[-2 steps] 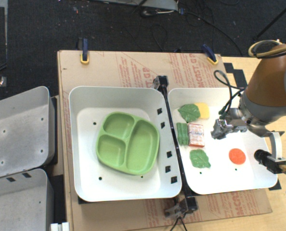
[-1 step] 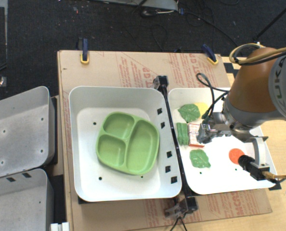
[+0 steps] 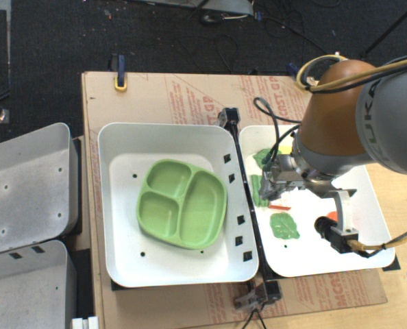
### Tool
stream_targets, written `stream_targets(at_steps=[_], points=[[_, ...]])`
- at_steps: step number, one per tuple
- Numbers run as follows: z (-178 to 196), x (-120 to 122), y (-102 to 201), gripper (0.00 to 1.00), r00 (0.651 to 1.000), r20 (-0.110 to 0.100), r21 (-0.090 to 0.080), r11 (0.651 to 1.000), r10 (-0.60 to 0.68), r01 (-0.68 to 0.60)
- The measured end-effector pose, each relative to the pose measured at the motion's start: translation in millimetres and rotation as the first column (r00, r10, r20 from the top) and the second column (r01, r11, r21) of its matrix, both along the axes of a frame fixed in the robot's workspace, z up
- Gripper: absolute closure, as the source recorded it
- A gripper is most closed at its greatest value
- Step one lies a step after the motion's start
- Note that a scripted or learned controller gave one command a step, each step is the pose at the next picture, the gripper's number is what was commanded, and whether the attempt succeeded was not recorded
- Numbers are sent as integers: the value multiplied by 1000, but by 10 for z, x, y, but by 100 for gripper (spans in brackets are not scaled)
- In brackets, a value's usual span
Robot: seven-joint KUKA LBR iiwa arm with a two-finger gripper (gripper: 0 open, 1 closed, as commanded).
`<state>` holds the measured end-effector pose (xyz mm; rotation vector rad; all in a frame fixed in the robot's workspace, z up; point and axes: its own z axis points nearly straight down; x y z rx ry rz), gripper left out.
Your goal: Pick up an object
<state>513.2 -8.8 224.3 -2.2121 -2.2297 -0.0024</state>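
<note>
Right of centre, gripper point(image 3: 275, 180): low in right bin point(image 3: 368, 262); grip state cannot be told;
Left bin point(image 3: 114, 139): green divided plate point(image 3: 182, 203);
Right bin, lower left: green piece point(image 3: 284, 226)

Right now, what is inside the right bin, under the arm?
Right bin holds green pieces, a thin red item and a yellow bit; the arm covers the rest.

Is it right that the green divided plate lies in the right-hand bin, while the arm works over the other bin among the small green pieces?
Not quite. The camera view shows the green divided plate in the left bin, not the right. The arm works over the right bin, among the small green pieces.
</note>
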Motion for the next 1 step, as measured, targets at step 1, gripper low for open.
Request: stream_targets(at_steps=[1], points=[[-46,-123,506,100,1000,-3,0,1000,0,0]])
